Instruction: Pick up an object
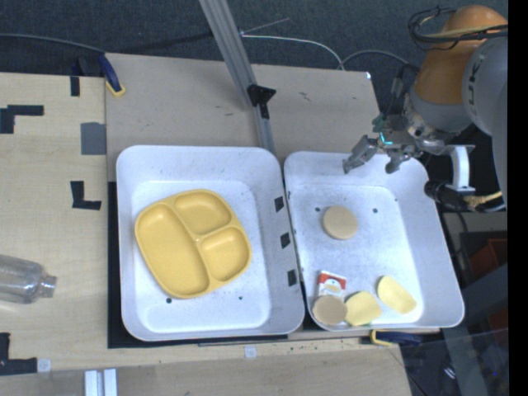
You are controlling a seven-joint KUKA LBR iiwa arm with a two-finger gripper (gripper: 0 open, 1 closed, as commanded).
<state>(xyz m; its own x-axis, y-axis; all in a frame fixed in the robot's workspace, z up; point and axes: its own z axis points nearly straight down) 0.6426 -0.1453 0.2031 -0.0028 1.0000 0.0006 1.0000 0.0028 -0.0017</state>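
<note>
In the right bin [429, 221] a tan round disc [340, 223] lies near the middle. Along its front edge sit a small red-and-white packet [332, 284], a second tan disc [330, 310] and two yellow pieces [363, 307] [397, 294]. My gripper [376, 158] hangs over the bin's back edge, above and to the right of the middle disc. Its two fingers are spread apart with nothing between them.
The left bin [132, 221] holds a yellow three-compartment tray [191, 242]. A slanted metal pole [235, 52] crosses the bench behind the bins. A clear bottle [23, 279] lies at the far left on the bench. The arm's grey body and orange band [450, 64] stand at the right.
</note>
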